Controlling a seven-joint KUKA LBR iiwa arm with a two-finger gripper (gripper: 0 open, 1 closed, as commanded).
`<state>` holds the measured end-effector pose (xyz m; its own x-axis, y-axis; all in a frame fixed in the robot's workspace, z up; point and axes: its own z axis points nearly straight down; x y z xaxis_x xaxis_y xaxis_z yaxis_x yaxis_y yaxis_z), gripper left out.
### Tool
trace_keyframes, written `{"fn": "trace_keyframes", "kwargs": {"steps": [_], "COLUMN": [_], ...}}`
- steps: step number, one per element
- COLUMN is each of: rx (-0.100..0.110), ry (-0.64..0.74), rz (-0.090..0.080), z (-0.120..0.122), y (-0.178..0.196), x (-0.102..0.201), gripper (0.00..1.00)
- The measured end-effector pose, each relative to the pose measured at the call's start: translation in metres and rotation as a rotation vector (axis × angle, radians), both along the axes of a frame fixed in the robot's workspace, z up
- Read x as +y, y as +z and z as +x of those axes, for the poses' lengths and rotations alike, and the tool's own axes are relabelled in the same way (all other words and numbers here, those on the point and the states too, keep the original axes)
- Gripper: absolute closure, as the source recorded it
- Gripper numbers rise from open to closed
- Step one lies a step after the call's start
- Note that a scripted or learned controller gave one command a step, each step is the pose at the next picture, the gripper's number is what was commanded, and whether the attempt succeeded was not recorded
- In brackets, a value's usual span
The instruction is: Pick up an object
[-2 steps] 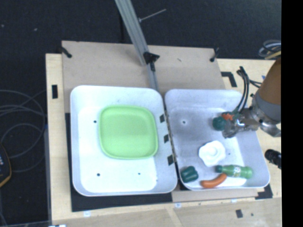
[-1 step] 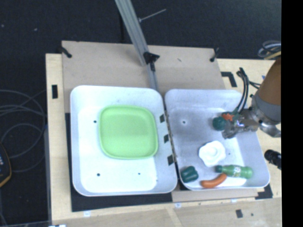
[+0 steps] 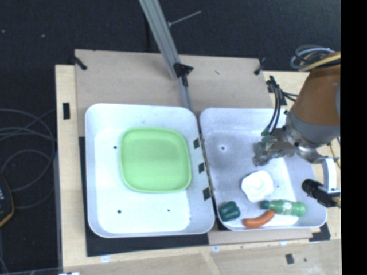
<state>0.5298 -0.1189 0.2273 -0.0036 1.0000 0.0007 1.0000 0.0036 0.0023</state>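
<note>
Nearest the camera, along the right bin's (image 3: 229,125) front edge, four small things are lying close together: one dark green block (image 3: 229,211) at the front left corner, one orange sausage-shaped piece (image 3: 258,219), one green bottle (image 3: 285,207) lying on its side with a white label, and one white rounded lump (image 3: 256,185) just behind them. Further back the gripper (image 3: 265,153) is hanging over the bin floor, above the white lump, nothing visibly in it; can't tell how far apart it's standing. One light green square plate (image 3: 155,159) is sitting flat in the left bin (image 3: 103,211).
</note>
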Motion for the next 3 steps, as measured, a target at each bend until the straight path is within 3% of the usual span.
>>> {"fn": "trace_keyframes", "kwargs": {"steps": [3], "rx": [0.001], "ry": [0.000], "rz": [0.000], "z": [-0.007], "y": [0.020], "x": [0.146], "gripper": [1.00]}}
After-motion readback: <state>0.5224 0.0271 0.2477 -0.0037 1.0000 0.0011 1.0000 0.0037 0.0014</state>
